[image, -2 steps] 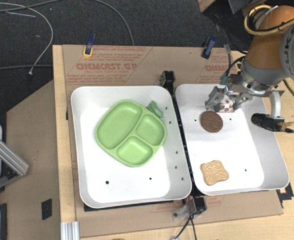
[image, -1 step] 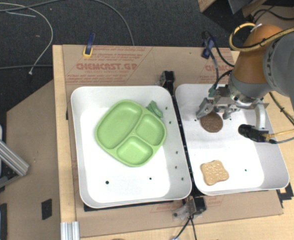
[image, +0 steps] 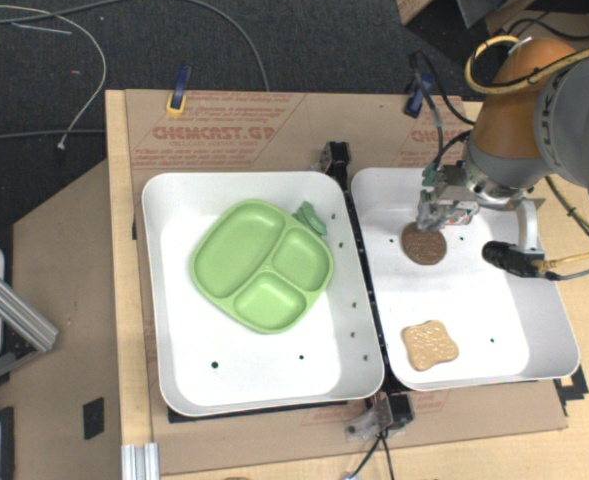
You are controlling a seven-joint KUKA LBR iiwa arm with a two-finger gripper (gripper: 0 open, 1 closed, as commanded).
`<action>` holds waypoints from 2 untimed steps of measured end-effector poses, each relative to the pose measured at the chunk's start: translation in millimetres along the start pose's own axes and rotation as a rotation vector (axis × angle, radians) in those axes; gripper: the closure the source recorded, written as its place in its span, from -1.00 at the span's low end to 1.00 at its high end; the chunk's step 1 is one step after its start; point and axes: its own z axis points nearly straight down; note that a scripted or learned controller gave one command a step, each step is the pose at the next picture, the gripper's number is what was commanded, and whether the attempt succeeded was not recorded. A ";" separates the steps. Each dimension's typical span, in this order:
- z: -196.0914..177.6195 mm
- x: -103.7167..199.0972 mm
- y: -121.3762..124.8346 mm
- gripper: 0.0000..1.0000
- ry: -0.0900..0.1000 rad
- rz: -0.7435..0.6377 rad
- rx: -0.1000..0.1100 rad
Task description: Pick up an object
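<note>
One arm reaching left | pincer above brown disc

Bright, even overhead light, soft faint shadows; white bins near glare — slightly soft focus, mild grain

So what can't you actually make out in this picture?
- Camera view: whether the gripper has closed on the brown round disc; its own body covers the contact.
- The small dark green thing is partly hidden by the green divided plate.
- The arm is cut off by the right edge.
</note>
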 end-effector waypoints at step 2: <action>-98.9 -7.8 0.3 1.00 -0.002 -0.001 -0.006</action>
